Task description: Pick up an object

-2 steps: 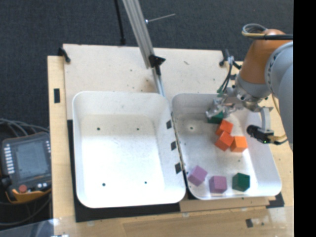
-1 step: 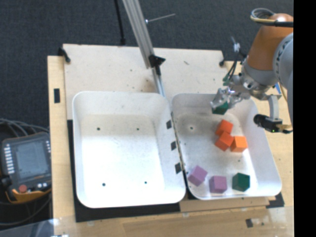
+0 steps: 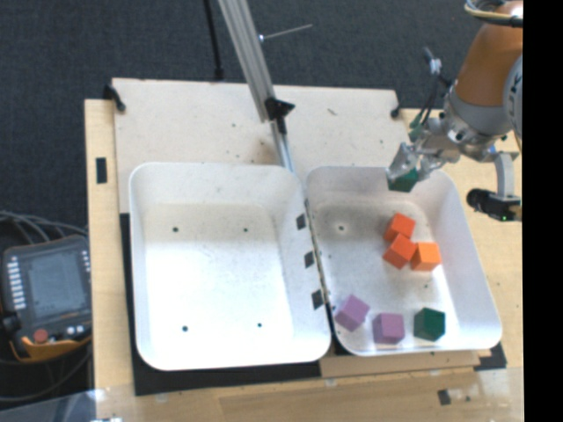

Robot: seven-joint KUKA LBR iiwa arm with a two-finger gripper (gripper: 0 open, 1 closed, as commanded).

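Observation:
My gripper hangs over the back edge of the right bin, with the arm's orange band up to its right. A small dark green block sits between its fingers, lifted off the bin floor. On the floor of that bin lie three orange cubes in a cluster. Two purple cubes and another green cube lie along the front wall.
The left bin stands beside the right one, their rims touching in the middle. A slanted metal pole rises from the board behind the bins. A teach pendant lies off the bench at the left.

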